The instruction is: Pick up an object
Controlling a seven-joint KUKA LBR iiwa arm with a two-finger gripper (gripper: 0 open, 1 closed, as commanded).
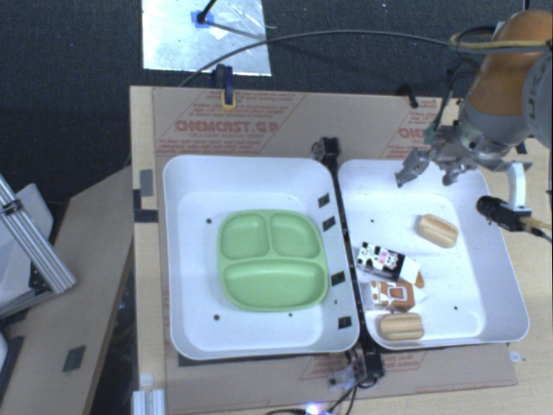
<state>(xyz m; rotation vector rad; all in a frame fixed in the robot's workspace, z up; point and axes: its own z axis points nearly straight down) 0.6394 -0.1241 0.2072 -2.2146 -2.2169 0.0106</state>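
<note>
Nearest the camera: a tan bread roll (401,326) at the near edge of the right bin (484,318), close to its near-left corner. Just behind it, touching or nearly so, a small printed packet (393,295) in brown and white; behind that, a black-and-white patterned box (381,260) with an orange-tipped piece at its right end. All three hug the bin's left wall. A second roll (437,230) lies alone in the open middle of the bin, toward the far right.

Left bin (186,232): one green divided plate (273,259), centred.

Gripper (429,170) hangs above the far edge of the right bin, fingers spread apart, nothing between them.

Judgement on the target: the lone roll is the likeliest pick. It looks light, probably a toy food piece with a smooth, rounded and somewhat slippery surface; whether firm or spongy cannot be told. Best hold is across its short axis at mid-length, where the sides run most nearly parallel. Clear bin floor on every side leaves room for the fingers.

Relative position: the roll sits nearer the camera than the gripper, almost directly in line with it, and well below it.
</note>
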